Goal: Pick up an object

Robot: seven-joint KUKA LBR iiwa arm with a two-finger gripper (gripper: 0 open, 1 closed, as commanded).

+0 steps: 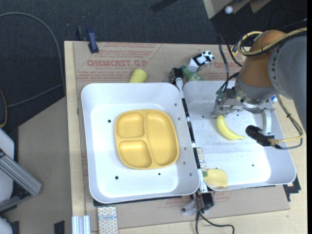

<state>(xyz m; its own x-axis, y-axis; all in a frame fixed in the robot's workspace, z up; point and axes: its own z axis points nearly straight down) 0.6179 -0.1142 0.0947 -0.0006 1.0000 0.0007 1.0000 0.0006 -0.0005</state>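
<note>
Claw [225, 107] low over the upper half of the right bin [253, 172], arm coming in from 3 o'clock. Released or clenched: cannot tell from this angle. Nothing seen grasped.

Banana [227, 130] lies flat on the bin floor at the claw's 6 o'clock. Its upper end is just beneath the claw, and contact is unclear. It curves down toward 4 o'clock.

Pale yellow lump [216, 178] sits in the same bin's 7 o'clock corner, well apart from the banana.

Left bin [97, 130] is at 9 o'clock of the claw, with a yellow divided plate [146, 139] at its centre.

Outside the bins, on the desk [72, 145]: a yellow cylinder [138, 75] just beyond the left bin's 12 o'clock rim, a black-and-white toy [202, 60] near the right bin's 11 o'clock corner, and a blue clip [91, 39] at the desk's 11 o'clock edge.
</note>
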